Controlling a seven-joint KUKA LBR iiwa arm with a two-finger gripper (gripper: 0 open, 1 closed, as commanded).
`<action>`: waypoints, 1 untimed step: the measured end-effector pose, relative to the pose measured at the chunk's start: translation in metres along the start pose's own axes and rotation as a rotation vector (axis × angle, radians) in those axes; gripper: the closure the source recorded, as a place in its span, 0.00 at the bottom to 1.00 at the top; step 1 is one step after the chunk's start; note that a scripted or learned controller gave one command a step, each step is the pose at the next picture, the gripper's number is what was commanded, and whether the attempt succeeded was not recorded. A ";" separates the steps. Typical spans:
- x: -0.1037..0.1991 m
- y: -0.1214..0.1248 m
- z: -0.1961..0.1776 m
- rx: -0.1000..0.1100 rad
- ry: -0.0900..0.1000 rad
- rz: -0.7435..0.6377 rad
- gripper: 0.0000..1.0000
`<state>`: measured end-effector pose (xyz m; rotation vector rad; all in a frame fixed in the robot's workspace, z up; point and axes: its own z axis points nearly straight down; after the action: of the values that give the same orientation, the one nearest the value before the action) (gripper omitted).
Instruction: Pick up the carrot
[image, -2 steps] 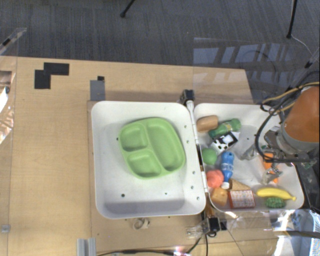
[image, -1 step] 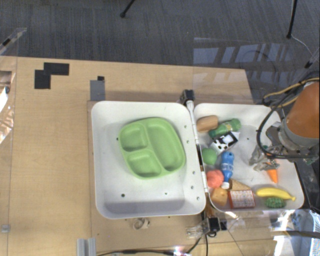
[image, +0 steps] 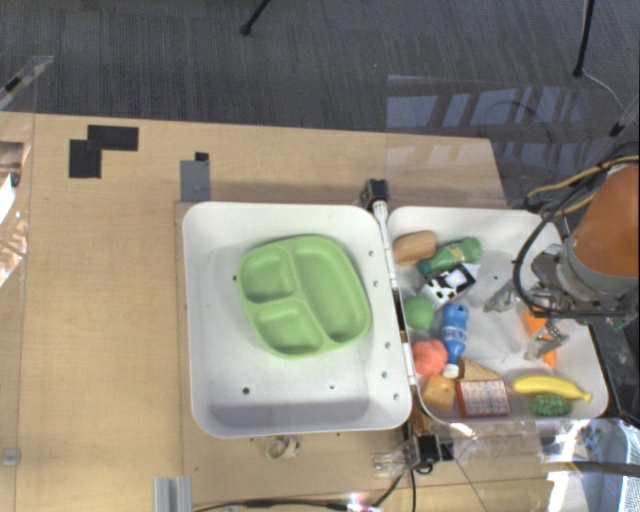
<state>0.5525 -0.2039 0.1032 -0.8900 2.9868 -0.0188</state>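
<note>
The counter (image: 100, 330) is light brown wood with black tape squares (image: 100, 148) near its far left corner. Behind it lies a dark grey carpet floor (image: 330, 60) with thin black stand legs (image: 258, 14).

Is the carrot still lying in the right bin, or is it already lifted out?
Cannot tell. The carrot shows as a bit of orange low in the right bin, mostly hidden under the claw; whether it rests there or is lifted is unclear.
</note>
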 end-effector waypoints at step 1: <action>-0.004 -0.002 -0.013 0.008 -0.009 -0.002 1.00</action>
<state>0.5567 -0.2031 0.1165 -0.8906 2.9752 -0.0269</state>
